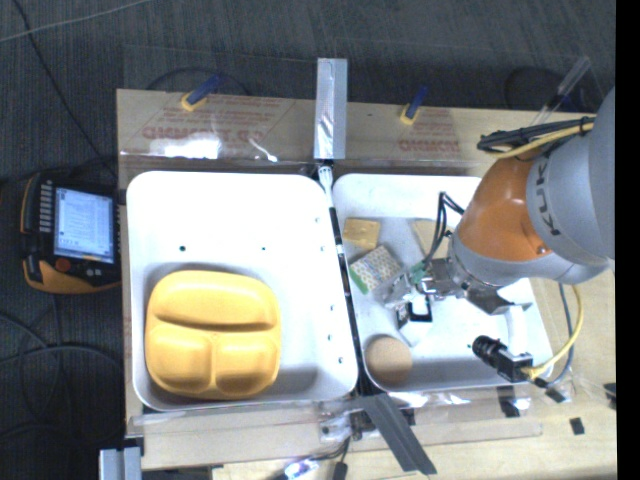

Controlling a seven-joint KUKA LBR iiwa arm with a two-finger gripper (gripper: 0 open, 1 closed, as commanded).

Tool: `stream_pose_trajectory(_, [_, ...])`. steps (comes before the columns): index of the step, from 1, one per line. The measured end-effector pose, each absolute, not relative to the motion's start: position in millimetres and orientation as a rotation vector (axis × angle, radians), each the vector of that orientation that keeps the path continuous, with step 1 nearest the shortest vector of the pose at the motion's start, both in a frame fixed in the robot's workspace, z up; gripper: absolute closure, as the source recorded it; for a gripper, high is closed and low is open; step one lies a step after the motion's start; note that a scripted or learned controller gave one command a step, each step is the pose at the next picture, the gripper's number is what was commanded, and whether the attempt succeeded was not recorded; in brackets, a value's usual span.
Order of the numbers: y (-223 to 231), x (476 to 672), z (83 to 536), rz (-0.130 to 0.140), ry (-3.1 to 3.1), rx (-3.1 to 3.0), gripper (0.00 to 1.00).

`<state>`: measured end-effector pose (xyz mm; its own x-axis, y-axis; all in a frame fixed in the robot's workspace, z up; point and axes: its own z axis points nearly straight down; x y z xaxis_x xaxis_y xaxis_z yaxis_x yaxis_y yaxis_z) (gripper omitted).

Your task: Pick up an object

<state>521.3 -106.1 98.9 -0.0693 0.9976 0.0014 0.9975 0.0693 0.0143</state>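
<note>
Gripper [413,303] low in right white bin [440,190], can't tell its grip; round brown ball [388,358] just below-left of it, tan square block [361,232] up-left, speckled sponge [374,266] beside

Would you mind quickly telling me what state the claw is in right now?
Claw: low in the right bin; open or closed cannot be told.

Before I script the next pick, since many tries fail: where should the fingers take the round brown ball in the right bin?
Probably straight down across the brown ball at its widest. Close the fingers left-right: the bin's near wall sits close beside it.
</note>
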Motion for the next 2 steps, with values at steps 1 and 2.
stream_pose_trajectory(1, [-65,554.8,182,-0.008,2.097,2.342,1.00])
stream_pose_trajectory(2, [-87,570.0,230,-0.010,2.354,2.078,1.00])
